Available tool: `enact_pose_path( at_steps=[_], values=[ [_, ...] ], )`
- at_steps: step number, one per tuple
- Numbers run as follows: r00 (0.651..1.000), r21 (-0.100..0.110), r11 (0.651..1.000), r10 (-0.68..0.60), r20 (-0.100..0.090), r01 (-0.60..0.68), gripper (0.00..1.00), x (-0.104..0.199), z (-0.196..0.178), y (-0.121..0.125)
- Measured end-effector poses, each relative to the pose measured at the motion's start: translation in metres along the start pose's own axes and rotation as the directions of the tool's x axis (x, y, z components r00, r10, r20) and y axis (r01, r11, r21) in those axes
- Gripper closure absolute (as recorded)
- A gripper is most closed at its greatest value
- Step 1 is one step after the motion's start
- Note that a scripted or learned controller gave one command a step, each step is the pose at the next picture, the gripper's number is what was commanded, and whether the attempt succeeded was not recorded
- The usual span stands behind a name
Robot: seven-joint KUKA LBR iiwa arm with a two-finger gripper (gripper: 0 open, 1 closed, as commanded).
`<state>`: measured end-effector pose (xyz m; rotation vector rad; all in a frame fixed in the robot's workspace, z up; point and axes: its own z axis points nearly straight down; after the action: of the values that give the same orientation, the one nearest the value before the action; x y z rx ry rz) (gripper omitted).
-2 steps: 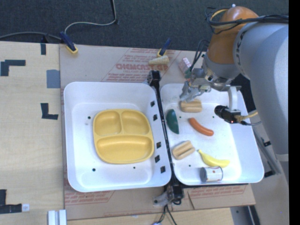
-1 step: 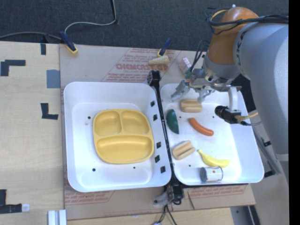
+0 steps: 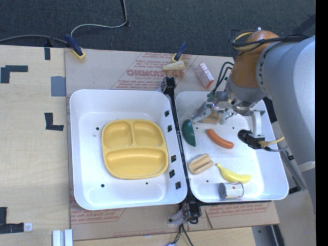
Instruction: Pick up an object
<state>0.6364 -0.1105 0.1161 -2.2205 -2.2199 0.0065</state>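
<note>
A: So, where is the arm (image 3: pixel 266 60) sitting at this moment?

B: It is reaching in from the right and leaning over the right bin (image 3: pixel 271 183), with its gripper (image 3: pixel 218 109) hanging low over that bin's upper left part.

A: Are the fingers gripping anything?

B: I cannot tell. The fingertips are crowding around a small tan object (image 3: pixel 209 118) just beneath them, and whether they are spread or pressed together is not showing clearly.

A: What else is lying in that bin?

B: A green pepper (image 3: pixel 188 132) is resting near the left wall, just below and left of the gripper. An orange sausage (image 3: pixel 220 139) is lying at a slant toward the middle. A hot dog bun (image 3: pixel 200 163) is sitting below the pepper, a yellow banana (image 3: pixel 233 175) is curving to its right, and a small can (image 3: pixel 230 190) is lying on its side near the front wall.

A: And the left bin (image 3: pixel 82 137)?

B: It is holding a yellow divided plate (image 3: pixel 135 148), sitting flat near its middle.

A: Anything beyond the bins?

B: A small red-and-white box (image 3: pixel 205 75) is lying on the cardboard (image 3: pixel 133 70) behind the right bin, well apart from the gripper.
</note>
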Motion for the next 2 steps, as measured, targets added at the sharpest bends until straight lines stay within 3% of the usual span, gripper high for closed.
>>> enact_pose_path(
  at_steps=[1,2],
  values=[
    [1.0,-0.005,1.0,-0.001,0.0,0.001,0.0,-0.0274,0.0299,0.0031],
    [1.0,-0.003,1.0,-0.004,0.003,0.004,1.0,-0.0278,0.0204,0.0027]
  ],
)
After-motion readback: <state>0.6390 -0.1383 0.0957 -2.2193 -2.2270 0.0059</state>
